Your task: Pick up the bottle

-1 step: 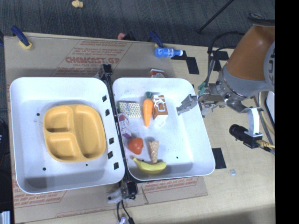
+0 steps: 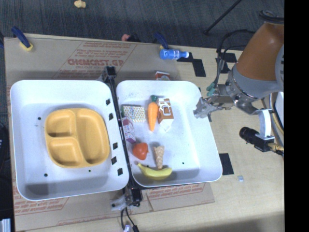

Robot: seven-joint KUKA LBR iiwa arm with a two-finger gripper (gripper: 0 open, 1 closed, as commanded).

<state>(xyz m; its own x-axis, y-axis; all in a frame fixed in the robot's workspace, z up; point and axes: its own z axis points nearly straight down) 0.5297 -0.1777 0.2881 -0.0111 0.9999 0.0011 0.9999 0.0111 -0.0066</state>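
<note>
From the overhead camera, 2 white bins sit side by side on a cardboard sheet on the bench. The left bin (image 2: 24, 129) holds 1 yellow tray (image 2: 77, 137) with 3 compartments, all bare.

The right bin (image 2: 193, 144) holds several small things, mostly in its left half. A checkered packet (image 2: 133, 113) lies near the top left. Just right of it a carrot (image 2: 152, 116) lies lengthwise, green end toward the far wall, touching or nearly touching a small carton (image 2: 166, 114) with orange print. Below these sit a tomato (image 2: 140, 151) and, just beside it, a tan cone (image 2: 159, 155). A banana (image 2: 155, 171) lies along the near wall. A small pinkish wrapper (image 2: 128, 129) rests against the left wall.

The bottle (image 2: 173, 54), blue with a white end, lies on its side on the bench beyond the right bin, outside both bins.

The gripper (image 2: 202, 110) is at the right bin's right rim, well apart from the bottle. I cannot tell how its jaws stand. Nothing shows between them.
</note>
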